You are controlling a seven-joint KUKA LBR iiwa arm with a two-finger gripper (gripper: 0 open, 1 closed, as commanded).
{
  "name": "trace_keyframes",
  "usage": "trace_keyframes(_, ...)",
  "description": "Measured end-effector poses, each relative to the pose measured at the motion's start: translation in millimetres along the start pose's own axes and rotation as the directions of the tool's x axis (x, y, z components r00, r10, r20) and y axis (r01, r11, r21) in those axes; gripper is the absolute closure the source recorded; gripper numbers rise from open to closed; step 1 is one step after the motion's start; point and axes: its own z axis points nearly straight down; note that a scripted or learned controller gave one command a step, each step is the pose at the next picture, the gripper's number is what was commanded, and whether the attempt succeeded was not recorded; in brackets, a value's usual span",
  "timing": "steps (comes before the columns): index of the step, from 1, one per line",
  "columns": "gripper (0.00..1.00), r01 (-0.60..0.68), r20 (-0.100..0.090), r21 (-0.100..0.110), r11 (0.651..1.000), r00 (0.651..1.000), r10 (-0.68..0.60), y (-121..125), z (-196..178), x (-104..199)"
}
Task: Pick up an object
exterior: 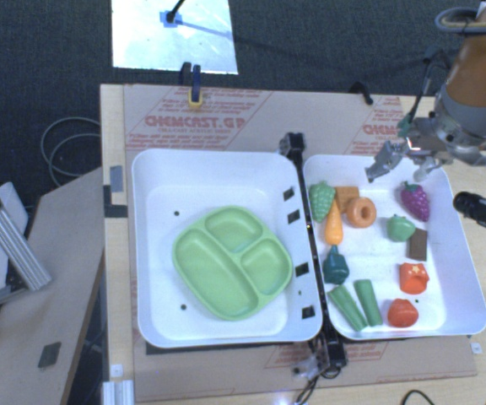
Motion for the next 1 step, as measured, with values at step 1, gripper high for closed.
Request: trace_keyframes(1, 0.0, 0.002, 0.001, -0.011, 1.0, 1.0, -0.002, 1.7, -6.3, 0.1)
